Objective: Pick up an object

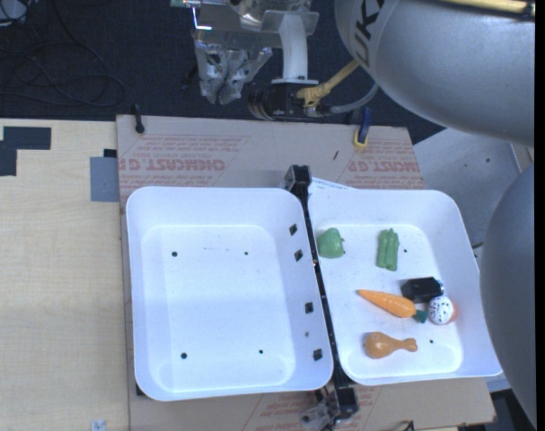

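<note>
- I have the six candidates together in the right white plastic bin (452, 206); none is off the floor, so the pick has not begun.
- Taking that bin's middle as the dial: a round green pepper-like toy (330, 242) lies at ten o'clock near the divider, a long green ridged toy vegetable (388, 249) at twelve, a small black block (421, 287) at three, a white ball with dark spots (441, 311) at four, an orange carrot-shaped toy (388, 303) near the centre, and a tan drumstick-shaped toy (388, 345) at six.
- I judge the round green toy the safest target: it sits apart from the others, though near the black hinge strip (310, 268) between the bins.
- I would avoid the carrot, block and ball; they lie touching or nearly so, and a descent there may nudge a neighbour.
- The left white plastic bin (214, 206) holds no candidates.
- The metal two-finger gripper (224, 86) hangs high at the far end of the bench, at eleven o'clock from the bins, over the dark floor.
- It grasps nothing that I can see; whether it is parted or closed I cannot tell.
- The grey arm (434, 43) sweeps in from two o'clock, large and near the lens.
</note>
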Robot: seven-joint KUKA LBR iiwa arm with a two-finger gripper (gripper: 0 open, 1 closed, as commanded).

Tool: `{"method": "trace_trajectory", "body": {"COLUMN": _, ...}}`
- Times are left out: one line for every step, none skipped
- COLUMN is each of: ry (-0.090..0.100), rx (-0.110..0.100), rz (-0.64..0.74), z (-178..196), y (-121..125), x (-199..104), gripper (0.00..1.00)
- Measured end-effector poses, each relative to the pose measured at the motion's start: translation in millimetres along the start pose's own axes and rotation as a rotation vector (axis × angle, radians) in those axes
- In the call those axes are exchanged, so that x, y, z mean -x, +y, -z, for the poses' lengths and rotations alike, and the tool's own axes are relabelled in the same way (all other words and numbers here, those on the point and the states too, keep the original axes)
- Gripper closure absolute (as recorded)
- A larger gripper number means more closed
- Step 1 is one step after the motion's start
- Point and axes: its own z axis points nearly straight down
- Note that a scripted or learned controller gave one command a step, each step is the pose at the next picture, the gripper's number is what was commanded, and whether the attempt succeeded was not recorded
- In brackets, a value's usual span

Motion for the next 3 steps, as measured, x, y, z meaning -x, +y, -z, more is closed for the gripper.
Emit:
{"method": "trace_trajectory", "body": {"ry": -0.006, "rx": -0.015, "rz": -0.004, "z": -88, "y": -1, "x": 0, "gripper": 1.0}}
{"method": "trace_trajectory", "body": {"ry": -0.005, "rx": -0.014, "rz": -0.004, "z": -160, "y": -2, "x": 0, "gripper": 1.0}}
{"method": "trace_trajectory", "body": {"ry": -0.002, "rx": -0.006, "rz": -0.004, "z": -154, "y": -1, "x": 0, "gripper": 0.0}}
